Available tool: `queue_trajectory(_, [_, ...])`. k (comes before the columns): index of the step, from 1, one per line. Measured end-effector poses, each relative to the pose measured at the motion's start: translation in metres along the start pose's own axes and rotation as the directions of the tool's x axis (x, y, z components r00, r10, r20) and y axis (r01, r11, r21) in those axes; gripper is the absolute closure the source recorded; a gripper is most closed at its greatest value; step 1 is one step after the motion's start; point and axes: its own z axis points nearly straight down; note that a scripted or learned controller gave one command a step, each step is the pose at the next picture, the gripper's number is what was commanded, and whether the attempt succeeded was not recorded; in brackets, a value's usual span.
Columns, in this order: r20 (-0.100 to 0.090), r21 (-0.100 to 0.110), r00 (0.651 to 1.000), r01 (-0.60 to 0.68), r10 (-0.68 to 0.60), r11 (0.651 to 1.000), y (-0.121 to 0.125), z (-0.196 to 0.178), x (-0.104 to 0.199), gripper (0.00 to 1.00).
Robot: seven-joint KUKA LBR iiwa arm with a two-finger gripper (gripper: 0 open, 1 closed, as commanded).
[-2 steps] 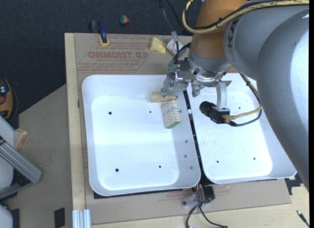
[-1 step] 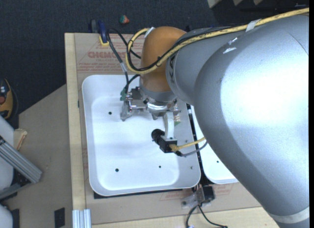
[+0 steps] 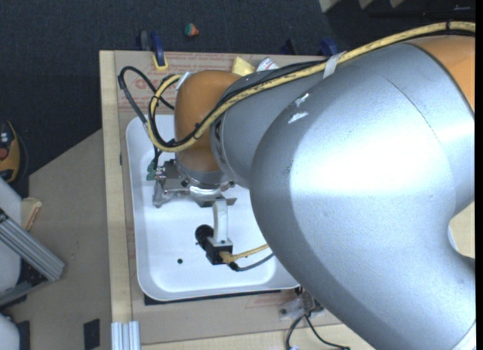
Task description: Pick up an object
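Over the white bin (image 3: pixel 151 265) on the wooden counter (image 3: pixel 113 228), the grey KUKA arm (image 3: pixel 362 190) reaches in from the right, its bulk covering the bin's right half and everything beyond it. The orange wrist band (image 3: pixel 200 115) sits above the bin's far half, and below it the tool (image 3: pixel 172 184) hangs low over the bin's left side, close to the white floor. From this angle the wrist hides its working end, so I cannot tell whether the tool is open or closed, or whether it has hold of anything. A small dark speck (image 3: pixel 179 260) lies on the bin's floor toward the near rim, apart from the tool. At the bin's far rim, a pale yellow piece (image 3: pixel 242 66) and a white piece (image 3: pixel 266 63) peek out from behind the arm. A blue clamp (image 3: pixel 158 45) grips the counter edge beyond the bin's far left corner.
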Motion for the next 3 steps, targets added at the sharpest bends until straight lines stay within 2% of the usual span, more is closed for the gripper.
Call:
queue_trajectory(1, [0.001,-0.017,1.0,-0.005,0.005,1.0,0.09,0.001,-0.003,0.0])
queue_trajectory(2, [0.001,-0.011,1.0,-0.005,0.005,1.0,0.087,-0.01,-0.002,1.0])
queue_trajectory(3, [-0.002,-0.023,1.0,-0.009,0.009,1.0,0.057,-0.159,-0.042,1.0])
